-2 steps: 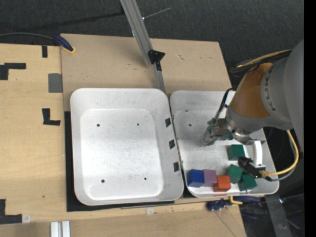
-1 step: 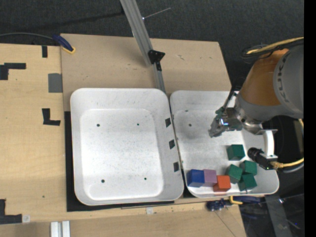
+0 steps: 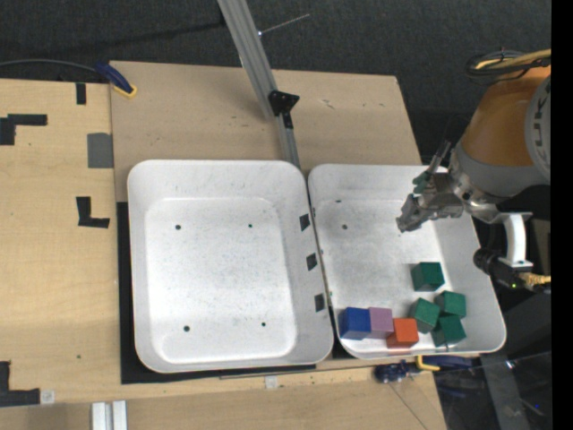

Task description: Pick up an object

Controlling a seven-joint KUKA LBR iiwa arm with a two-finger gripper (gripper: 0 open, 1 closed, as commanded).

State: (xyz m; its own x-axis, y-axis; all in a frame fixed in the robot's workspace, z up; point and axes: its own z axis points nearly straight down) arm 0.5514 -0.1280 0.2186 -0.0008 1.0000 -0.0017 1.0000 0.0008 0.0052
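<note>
Landmark: the right shallow white plastic bin (image 3: 358, 195), touching the left shallow white plastic bin (image 3: 215, 173) on the pale wooden counter (image 3: 197, 106).
Arm: the grey arm with its orange band (image 3: 506, 133) reaches in over the right bin's far right rim.
Pincer: the dark metal pincer (image 3: 410, 222) hangs over the bin's bare floor, right of its middle; how far it is open cannot be told, and nothing shows between its tips.
Lone block: a dark green cube (image 3: 428, 275) lies by itself near the bin's right wall, apart from the pincer and nearer the bin's near end; no long axis, edges slightly skewed to the bin walls.
Near-right cluster: three more green cubes (image 3: 445, 314) sit bunched in the near right corner, tilted different ways.
Near-wall row: a blue cube (image 3: 355, 322), a lilac cube (image 3: 381, 320) and an orange cube (image 3: 405, 331) lie side by side touching, the row's length running along the bin's near wall.
Pole: a grey metal pole (image 3: 251, 43) slants down to the far end of the seam between the bins.
</note>
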